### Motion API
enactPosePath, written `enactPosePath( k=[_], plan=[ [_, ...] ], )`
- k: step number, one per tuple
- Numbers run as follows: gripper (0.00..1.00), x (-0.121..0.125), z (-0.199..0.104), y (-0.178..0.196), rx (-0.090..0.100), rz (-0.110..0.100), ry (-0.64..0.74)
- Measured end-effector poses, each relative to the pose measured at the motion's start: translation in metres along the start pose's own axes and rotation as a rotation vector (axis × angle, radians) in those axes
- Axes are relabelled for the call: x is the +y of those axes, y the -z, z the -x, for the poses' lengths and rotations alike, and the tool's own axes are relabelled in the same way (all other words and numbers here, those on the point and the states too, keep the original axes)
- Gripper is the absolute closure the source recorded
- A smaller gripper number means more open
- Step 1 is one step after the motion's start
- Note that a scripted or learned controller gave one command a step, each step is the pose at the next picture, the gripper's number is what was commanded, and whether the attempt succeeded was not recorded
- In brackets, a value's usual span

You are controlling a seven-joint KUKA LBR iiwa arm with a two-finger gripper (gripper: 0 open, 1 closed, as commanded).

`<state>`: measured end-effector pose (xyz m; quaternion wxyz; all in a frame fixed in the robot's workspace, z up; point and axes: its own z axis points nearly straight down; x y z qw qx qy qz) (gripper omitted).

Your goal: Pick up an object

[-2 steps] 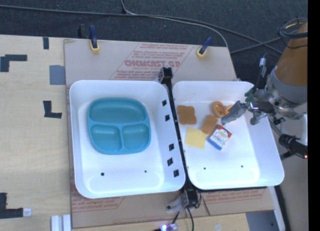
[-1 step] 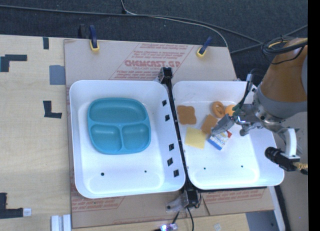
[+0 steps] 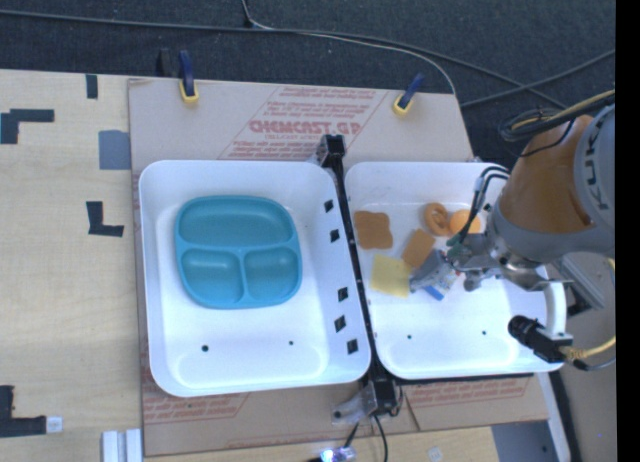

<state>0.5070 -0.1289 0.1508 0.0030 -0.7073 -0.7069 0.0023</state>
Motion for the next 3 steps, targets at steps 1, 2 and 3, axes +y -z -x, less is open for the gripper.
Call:
enactPosePath(
  k=[1,2,3],
  plan=[
    [0.00,-0.008,0.004,-0.061,0.000,0.000,0.000],
    [1.00,-0.007,0.003,-0.048,0.001,0.002,0.002],
    [1.00,0.002,-0.002,0.006,-0.002,0.010,0.003]
  ],
)
